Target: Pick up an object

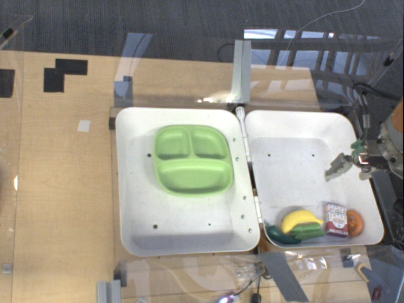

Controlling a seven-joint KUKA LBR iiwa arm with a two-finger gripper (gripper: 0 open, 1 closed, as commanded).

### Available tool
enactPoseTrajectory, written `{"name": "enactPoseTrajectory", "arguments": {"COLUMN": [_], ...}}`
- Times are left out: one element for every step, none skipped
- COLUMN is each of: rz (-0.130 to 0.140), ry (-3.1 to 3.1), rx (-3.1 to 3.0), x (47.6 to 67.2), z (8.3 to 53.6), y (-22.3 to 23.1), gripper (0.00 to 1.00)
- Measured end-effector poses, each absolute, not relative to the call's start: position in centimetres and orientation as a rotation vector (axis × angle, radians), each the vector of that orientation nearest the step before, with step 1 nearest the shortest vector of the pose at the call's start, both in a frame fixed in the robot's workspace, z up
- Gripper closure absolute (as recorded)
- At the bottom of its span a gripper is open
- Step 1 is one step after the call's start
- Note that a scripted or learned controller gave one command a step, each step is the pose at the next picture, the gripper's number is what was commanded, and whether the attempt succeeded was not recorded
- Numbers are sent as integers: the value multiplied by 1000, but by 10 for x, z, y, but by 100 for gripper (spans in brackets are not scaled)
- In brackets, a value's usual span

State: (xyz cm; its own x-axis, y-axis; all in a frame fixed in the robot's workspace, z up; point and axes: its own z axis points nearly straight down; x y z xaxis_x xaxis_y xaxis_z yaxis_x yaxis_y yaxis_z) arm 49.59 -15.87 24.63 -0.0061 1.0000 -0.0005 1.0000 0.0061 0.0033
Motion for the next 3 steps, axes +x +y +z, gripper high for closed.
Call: {"name": "enactPoseTrajectory", "arguments": {"rz": [2, 3, 3], "ry": [1513, 1513, 1513], "rx": [2751, 2751, 2751], "x": [488, 488, 488], "z": [229, 229, 229], "y": [-189, -189, -189], "gripper": [0, 0, 0]}}
